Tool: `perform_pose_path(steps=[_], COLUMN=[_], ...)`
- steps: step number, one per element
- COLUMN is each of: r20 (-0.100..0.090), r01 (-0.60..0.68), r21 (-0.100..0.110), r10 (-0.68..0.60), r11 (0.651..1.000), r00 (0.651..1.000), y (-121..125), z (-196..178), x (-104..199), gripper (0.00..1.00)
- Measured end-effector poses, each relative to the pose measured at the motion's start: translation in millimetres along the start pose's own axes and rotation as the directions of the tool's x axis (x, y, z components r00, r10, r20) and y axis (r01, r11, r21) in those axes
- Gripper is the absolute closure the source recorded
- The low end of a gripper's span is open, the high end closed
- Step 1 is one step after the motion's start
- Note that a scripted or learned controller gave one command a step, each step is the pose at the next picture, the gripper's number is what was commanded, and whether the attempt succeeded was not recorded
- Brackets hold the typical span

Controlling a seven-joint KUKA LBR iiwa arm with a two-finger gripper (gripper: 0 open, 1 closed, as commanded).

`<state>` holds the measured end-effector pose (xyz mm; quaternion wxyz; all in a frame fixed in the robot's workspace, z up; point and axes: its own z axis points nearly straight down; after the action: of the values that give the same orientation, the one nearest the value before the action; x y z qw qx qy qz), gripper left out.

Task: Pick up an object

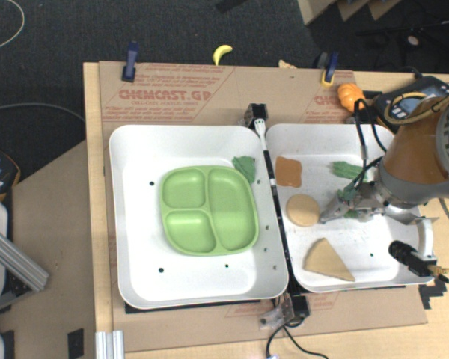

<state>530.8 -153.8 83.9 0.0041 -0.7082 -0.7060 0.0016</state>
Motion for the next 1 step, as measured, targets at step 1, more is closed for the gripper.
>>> perform_pose_path(steps=[1], r20=[0.000], r01=[0.003], r21=[-0.003], r10=[-0.003], r11=[1.000], r00=[1.000], y=[-27.4], z=[-0.1], x=[29.1], gripper=[0.00])
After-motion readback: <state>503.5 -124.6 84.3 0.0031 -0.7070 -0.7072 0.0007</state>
